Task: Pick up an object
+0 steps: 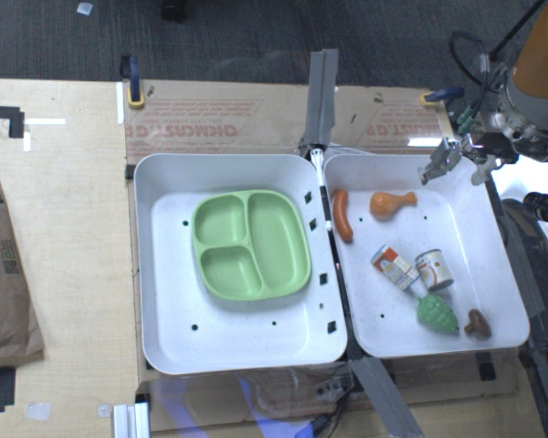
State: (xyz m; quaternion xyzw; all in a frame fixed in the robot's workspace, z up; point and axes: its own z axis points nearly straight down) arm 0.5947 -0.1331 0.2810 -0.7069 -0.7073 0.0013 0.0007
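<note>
While I am watching from the overhead camera, the gripper (pixel 458 161) is hanging over the right bin's (pixel 493 331) rim at about one o'clock of that bin, with its two fingers spread well apart and nothing between them. I am reading this as the approach step, with a target not yet committed.

I am judging the drumstick toy (pixel 392 203) to be the likeliest pick, since it is lying nearest, toward eight o'clock from the fingers, apart from its neighbours. To do this well, I am thinking the jaws should be turning across its narrow handle end rather than its rounded bulb, and descending straight so neither finger is nudging it aside first.

It is looking orange, plump at one end and tapering toward three o'clock, lying flat on the white floor. At nine o'clock of it, the red sausage (pixel 342 215) is resting close along the bin's left wall, awkward for a finger on that side. Toward six o'clock, a small carton (pixel 395 268) and a tin can (pixel 433 269) are lying touching or nearly so, with a green cone-shaped toy (pixel 437 315) just below them and a small brown piece (pixel 477 324) beside that, all crowded enough to be risking a double contact.

Across the divide, the left bin (pixel 164 336) is carrying a green divided plate (pixel 252 243).
</note>
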